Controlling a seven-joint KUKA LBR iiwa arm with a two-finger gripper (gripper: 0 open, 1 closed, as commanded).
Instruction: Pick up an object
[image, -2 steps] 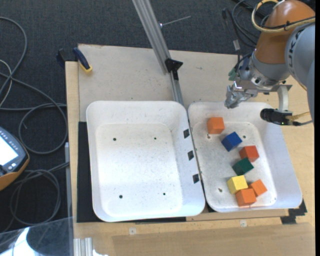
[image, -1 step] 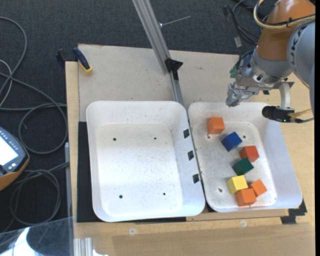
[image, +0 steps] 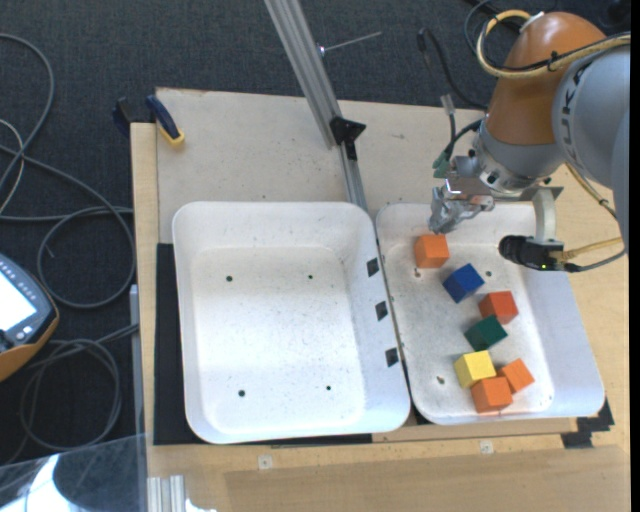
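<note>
Nearest in the right bin (image: 570, 330) lie two orange cubes (image: 503, 385) and a yellow cube (image: 474, 367), then green (image: 486, 331), red-orange (image: 498, 305) and blue (image: 463, 282) ones. Farthest, an orange cube (image: 432, 250) sits just below the pincer (image: 445, 220); whether it is open or closed I cannot tell.

Grey robot arm (image: 590, 100) with an orange wrist band (image: 535, 75)

The outer link is finished in smooth light grey, and dark lettering is printed along its side, partly cut off by the frame edge. Below it, a broad glossy orange band is wrapped around the rounded joint. A thin yellowish cable (image: 495, 35) is looped above the orange section. Beneath the band, a grey metal flange is fitted, from which thin dark wires are led. The gripper (image: 445, 215) is made of silvery-grey metal, small and blocky, with details too fine to be made out.
</note>
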